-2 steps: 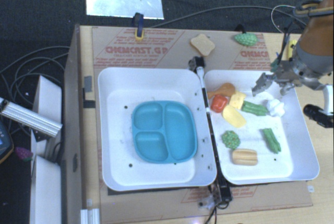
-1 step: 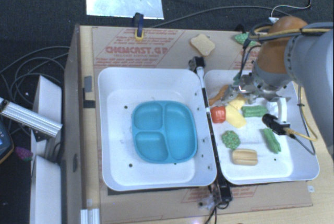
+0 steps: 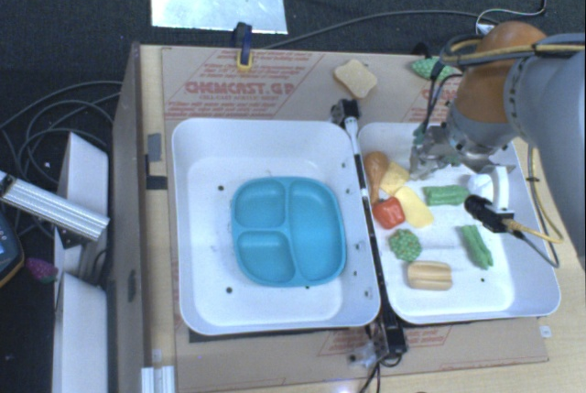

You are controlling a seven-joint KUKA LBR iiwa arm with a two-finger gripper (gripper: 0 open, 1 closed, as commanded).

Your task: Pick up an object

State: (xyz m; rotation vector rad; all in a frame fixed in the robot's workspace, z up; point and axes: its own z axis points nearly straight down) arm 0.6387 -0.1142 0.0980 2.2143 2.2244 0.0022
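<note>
The right bin [image 3: 531,290] holds several toy foods: an orange drumstick [image 3: 374,168], a yellow piece [image 3: 409,201], a red pepper [image 3: 388,213], a green bean pod [image 3: 446,195], a broccoli floret [image 3: 405,245], a green pickle [image 3: 476,245] and a tan bread roll [image 3: 428,275]. My gripper [image 3: 424,160] hangs low over the far part of this bin, just right of the drumstick and above the yellow piece. The wrist body hides its tips.
The left bin [image 3: 206,199] holds a blue divided plate [image 3: 287,229]. On the cardboard behind the bins lie a beige bread piece [image 3: 355,78] and a small green toy [image 3: 424,67]. Cables trail from the arm over the right bin's right side.
</note>
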